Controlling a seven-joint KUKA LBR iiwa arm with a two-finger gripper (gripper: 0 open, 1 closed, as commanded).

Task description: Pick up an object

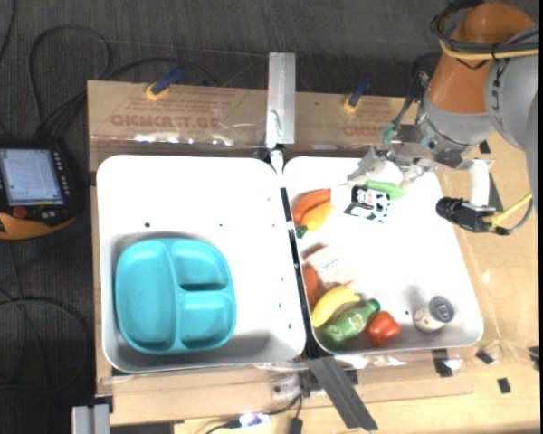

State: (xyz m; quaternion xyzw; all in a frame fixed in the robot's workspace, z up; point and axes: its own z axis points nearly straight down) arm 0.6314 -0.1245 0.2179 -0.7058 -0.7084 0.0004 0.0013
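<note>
Not much done yet by the look of it. Gripper [386, 165] up over the far end of the right bin [452, 269], fingers spread apart, nothing between them. Closest candidate: small black-and-white thing [369, 202] just below, maybe with a green bit beside it, hard to tell. Carrot [311, 206], banana [333, 302], pepper [383, 327] all lying untouched. Grab and lift both left to do.

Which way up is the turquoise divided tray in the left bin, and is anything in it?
Right way up and empty: the turquoise tray lies flat in the left bin, its three compartments facing up, bare inside.
</note>
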